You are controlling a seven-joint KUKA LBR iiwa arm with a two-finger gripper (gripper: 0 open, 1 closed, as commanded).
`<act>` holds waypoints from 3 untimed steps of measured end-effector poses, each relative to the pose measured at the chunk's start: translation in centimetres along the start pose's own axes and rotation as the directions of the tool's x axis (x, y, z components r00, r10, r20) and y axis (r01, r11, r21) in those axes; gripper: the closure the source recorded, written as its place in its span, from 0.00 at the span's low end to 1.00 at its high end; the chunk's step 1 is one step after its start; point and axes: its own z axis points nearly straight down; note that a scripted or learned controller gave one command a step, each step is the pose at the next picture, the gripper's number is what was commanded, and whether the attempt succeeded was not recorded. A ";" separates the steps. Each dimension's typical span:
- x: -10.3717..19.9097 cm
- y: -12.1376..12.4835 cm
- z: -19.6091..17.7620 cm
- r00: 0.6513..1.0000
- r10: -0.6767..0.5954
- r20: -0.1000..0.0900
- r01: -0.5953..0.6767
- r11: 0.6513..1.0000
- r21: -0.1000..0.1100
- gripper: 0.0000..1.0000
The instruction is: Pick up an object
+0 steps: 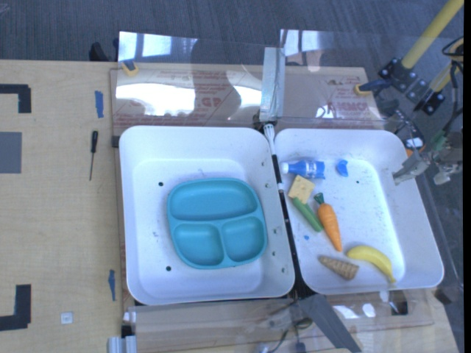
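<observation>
The right bin [383, 160] holds several toy items. A blue bottle [303, 169] lies near its back left, and a small blue piece [342, 169] sits just right of it. Below the bottle sits a yellow cheese block [300, 190]. A green pod [307, 215] and an orange carrot [330, 225] lie side by side, slanting toward the front. At the front lie a tan cone [338, 267] and a yellow banana [374, 260], close together.
The left bin [140, 197] holds a teal divided plate [217, 221]. Clear panels [191, 87] stand behind both bins. A yellow pole [438, 20] with black clamps and cables stands at the right bin's back right corner. A screwdriver [93, 153] lies on the wooden bench at left.
</observation>
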 end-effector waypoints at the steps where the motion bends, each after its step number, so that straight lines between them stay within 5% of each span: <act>1: 3.7 -2.1 11.1 1.000 0.007 -0.003 -0.007 1.000 0.009 0.00; 2: 11.2 0.0 16.9 0.971 -0.241 0.004 0.241 0.971 -0.011 0.00; 3: 11.2 0.1 15.8 0.971 -0.239 0.003 0.239 0.971 -0.016 1.00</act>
